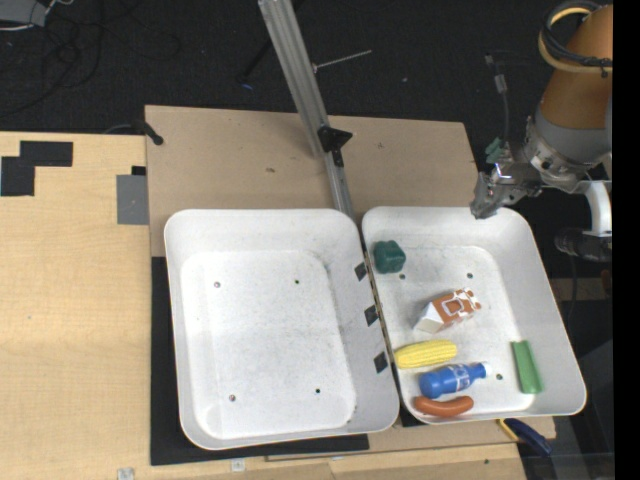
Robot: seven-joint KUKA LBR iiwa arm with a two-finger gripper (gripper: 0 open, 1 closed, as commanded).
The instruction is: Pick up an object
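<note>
Hanging over the far right corner of the right shallow white bin (548, 278), the pincer (486, 204) sits at the end of the grey arm with its orange band (580, 58); whether it is open or closed cannot be told, and nothing shows between its tips. Inside that bin lie a dark green block (389, 257) near the far left, a small white and orange carton (448, 310) in the middle, a yellow corn cob (425, 353), a blue bottle (450, 378), a red sausage (442, 405) by the near rim, and a green flat bar (525, 366) at the right. Beside it sits the left shallow white bin (190, 268) on the table (70, 298).
</note>
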